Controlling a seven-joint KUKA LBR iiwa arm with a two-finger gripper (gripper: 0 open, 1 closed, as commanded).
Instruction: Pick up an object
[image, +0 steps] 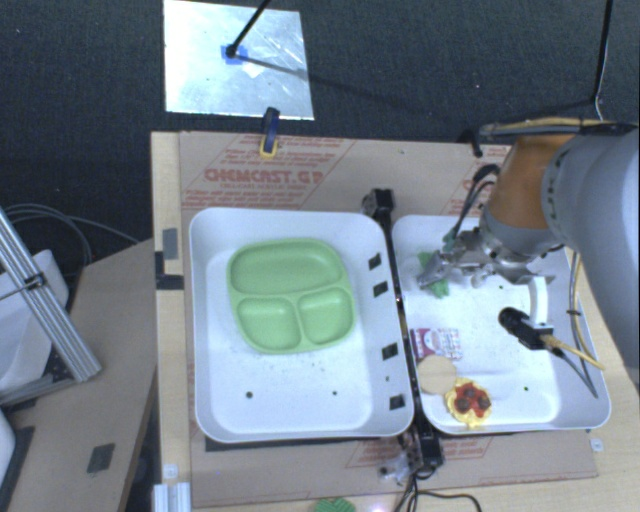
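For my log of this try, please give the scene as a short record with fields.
left bin: pale green plastic plate with three compartments
right bin: small green object, pink and white packet, tan round disc, yellow toy slice with red spots
gripper: over the right bin's far left part, next to the small green object
grasp: contact with the small green object cannot be told
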